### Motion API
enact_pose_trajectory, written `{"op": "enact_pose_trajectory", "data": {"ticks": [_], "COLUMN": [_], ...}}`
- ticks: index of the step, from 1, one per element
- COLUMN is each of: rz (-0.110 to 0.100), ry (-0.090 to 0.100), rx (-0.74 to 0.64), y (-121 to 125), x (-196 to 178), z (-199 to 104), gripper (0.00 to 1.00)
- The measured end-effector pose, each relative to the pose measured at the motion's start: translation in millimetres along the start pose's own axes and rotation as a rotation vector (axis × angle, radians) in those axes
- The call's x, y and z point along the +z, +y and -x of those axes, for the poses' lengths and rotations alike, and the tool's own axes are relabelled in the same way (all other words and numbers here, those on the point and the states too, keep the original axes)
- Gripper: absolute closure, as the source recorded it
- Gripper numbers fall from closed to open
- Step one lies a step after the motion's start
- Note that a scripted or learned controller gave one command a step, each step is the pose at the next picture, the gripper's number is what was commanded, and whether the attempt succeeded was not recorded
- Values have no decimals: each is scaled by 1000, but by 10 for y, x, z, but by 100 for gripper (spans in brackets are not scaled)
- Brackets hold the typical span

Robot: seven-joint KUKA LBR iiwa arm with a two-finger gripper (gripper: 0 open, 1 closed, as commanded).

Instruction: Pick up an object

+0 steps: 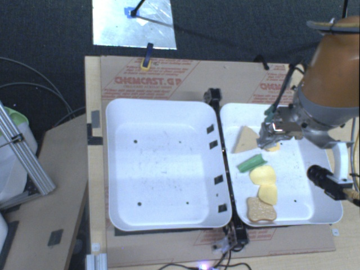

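Here the claw [272, 133] hangs low in the right bin [320, 210], close to that bin's far edge. It is just beside a tan wedge [244, 139], and a small yellow piece [274, 147] shows directly under it. I cannot tell how the claw stands, because the wrist covers it from above.

The other things lie in a row along the inner wall of the right bin. A green stick [251, 163] lies just nearer than the wedge. Then come two yellow lumps [264, 183] that touch each other, and a tan biscuit [261, 211] sits at the near corner. The left bin [121, 167] has only small dark marks on its floor.

In my judgement the arm is in the reaching step, and the nearest targets are the small yellow piece and the wedge. To do it well, the claw should come down straight over one thing only, with space on both sides. The wedge is flat and tapered, so a grip across its narrow part seems safer. The yellow piece is small and may slip out. Lift slowly, and check that something is really held.
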State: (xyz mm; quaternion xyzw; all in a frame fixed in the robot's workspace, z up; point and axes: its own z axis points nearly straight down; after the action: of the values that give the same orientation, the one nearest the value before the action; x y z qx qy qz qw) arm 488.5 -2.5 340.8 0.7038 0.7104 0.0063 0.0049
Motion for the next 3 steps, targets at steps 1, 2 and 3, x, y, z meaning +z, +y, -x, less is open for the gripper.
{"op": "enact_pose_trajectory", "data": {"ticks": [1, 2, 3], "rz": [-14, -15, 0], "ry": [0, -1, 1], "rx": [-1, 5, 4], "y": [-15, -15, 12], "x": [170, 265, -945], "z": [-626, -656, -613], "gripper": [100, 100, 100]}}
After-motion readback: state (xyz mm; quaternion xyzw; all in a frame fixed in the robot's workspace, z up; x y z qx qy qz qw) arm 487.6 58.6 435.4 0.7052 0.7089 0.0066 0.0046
